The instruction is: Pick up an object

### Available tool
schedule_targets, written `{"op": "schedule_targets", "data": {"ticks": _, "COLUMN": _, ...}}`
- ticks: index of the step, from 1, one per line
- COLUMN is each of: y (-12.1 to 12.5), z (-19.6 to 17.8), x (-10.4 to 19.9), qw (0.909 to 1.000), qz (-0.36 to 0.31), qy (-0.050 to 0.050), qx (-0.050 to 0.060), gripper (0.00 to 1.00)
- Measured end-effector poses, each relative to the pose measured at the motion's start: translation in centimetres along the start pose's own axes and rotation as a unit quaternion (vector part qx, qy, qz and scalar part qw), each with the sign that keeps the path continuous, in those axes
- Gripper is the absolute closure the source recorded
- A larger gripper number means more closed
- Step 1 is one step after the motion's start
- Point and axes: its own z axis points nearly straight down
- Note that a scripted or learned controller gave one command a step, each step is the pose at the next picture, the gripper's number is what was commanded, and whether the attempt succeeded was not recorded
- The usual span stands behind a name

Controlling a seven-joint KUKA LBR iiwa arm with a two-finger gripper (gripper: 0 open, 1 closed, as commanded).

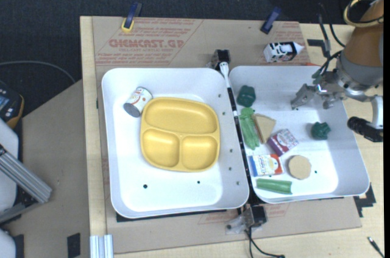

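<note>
Far to the left of the fingers, the left bin (116, 129) holds a small cup (138, 100) on its side and a yellow divided plate (180, 132). In the right bin (347, 180), moving toward the fingers, lie a dark green lump (246, 94), a long green vegetable (248, 127), a tan wedge (265, 125), a purple packet (283, 141) and a tan disc (299, 166). Just below the fingers sits a small green piece (320, 129), alone on bare floor and probably the easiest pick. A good attempt would centre over it, drop straight down and close only once the tips straddle it. The gripper (315, 94) hangs above the bin's upper part with its fingers spread and nothing between them; the arm (365, 46) enters from the right, wrist angled leftward.
</note>
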Motion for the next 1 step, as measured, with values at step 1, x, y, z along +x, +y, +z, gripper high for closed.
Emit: {"op": "schedule_targets", "data": {"ticks": 1, "y": -0.04, "z": 3.26, "x": 0.12, "qw": 1.0000, "qz": 0.000, "qy": 0.000, "qx": 0.000, "gripper": 0.00}}
